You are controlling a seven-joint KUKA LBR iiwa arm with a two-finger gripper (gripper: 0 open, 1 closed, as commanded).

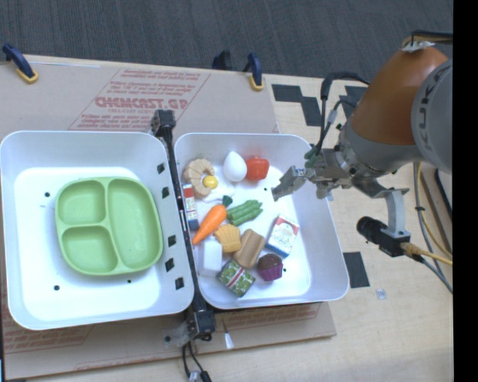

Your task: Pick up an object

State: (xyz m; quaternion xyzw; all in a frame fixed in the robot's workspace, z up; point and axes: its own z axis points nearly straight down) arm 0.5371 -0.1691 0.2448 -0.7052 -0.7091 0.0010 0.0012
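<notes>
The right white bin [325,249] holds several toy foods: a white egg [235,165], a red tomato [257,168], an orange carrot [209,223], a green pea pod [244,211], a small white carton [282,236], a purple piece [270,267] and a green box [236,278]. My gripper [290,183] hangs over the bin's right side, just right of the tomato and above the carton. Nothing can be seen held in it. The grey arm with its orange band [394,94] reaches in from the right.
The left white bin [16,237] holds a green divided plate [109,225]. A black clip strip [175,213] runs between the bins. A pastry [197,169], a tan bread piece [250,247] and a white block [213,255] crowd the right bin's left half. Cables [430,237] trail at the right.
</notes>
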